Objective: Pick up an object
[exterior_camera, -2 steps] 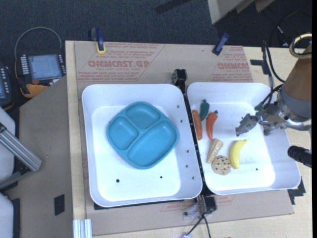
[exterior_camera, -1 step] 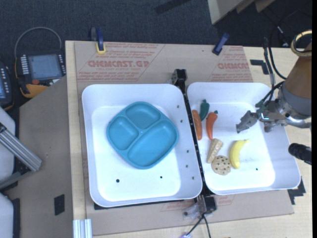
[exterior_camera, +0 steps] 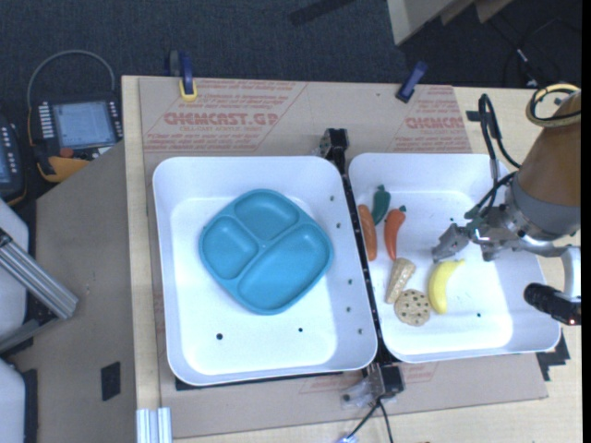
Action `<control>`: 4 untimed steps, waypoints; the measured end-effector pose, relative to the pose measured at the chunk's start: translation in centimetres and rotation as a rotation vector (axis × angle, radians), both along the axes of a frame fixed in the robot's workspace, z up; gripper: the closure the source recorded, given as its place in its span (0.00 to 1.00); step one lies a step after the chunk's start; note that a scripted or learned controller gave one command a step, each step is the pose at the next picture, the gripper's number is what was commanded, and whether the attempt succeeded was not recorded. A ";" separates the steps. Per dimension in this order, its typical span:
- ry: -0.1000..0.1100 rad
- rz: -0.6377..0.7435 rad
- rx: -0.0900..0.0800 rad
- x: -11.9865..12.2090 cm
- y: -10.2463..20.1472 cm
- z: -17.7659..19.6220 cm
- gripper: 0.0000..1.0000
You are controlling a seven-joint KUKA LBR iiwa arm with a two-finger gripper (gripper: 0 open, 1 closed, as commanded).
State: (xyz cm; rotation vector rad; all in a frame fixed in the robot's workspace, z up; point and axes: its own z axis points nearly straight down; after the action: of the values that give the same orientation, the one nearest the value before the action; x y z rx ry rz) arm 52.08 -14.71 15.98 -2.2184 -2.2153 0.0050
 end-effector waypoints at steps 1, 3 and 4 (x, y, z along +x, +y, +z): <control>-0.001 0.001 0.000 -0.8 0.0 -4.5 0.00; -0.008 0.001 -0.003 -0.8 0.0 -6.5 1.00; -0.008 0.002 -0.003 -0.2 0.1 -0.6 1.00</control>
State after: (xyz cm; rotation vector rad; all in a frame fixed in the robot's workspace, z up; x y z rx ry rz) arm 51.86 -14.57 15.35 -2.2219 -2.2227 -0.0005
